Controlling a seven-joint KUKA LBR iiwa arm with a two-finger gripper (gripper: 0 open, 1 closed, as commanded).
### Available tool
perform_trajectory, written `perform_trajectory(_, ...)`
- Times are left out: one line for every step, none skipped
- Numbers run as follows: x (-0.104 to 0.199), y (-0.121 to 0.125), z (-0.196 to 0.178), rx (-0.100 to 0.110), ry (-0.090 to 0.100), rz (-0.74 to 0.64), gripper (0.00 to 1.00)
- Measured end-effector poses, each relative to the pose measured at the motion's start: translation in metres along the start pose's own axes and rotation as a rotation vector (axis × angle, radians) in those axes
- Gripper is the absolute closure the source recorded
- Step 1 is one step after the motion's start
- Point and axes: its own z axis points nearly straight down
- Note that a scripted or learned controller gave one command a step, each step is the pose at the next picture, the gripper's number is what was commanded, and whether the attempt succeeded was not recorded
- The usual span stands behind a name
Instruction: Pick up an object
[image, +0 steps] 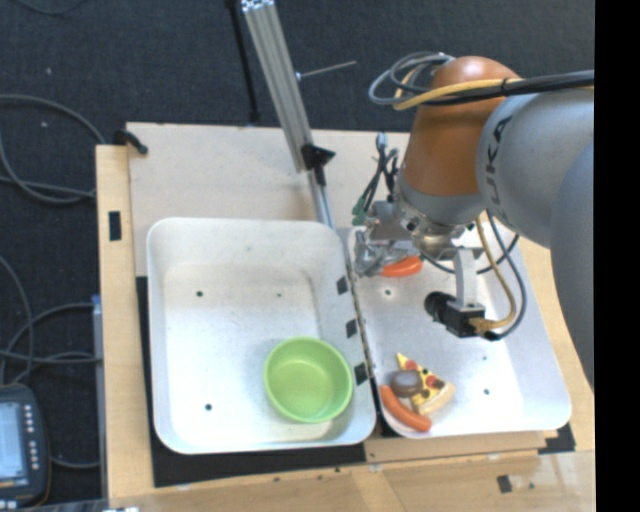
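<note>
My gripper (372, 252) hangs low over the back left corner of the right bin (520, 385), close to the wall between the two bins. An orange-red, carrot-like piece (403, 267) lies right beside it, partly hidden under the wrist; I cannot tell whether it is held. At the front left of the right bin sits a small white plate (392, 425) with toy food: an orange sausage (404, 412), a yellow pizza slice (432, 392) and a grey-brown lump (405, 381).
A green bowl (308, 378) stands at the front right of the left bin (200, 290). A slanted metal post (285, 90) rises behind the bins. The arm's bulky wrist covers the back of the right bin.
</note>
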Motion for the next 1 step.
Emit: perform_trajectory(0.0582, -0.0085, -0.0015, 0.0, 0.001, -0.002, 1.0)
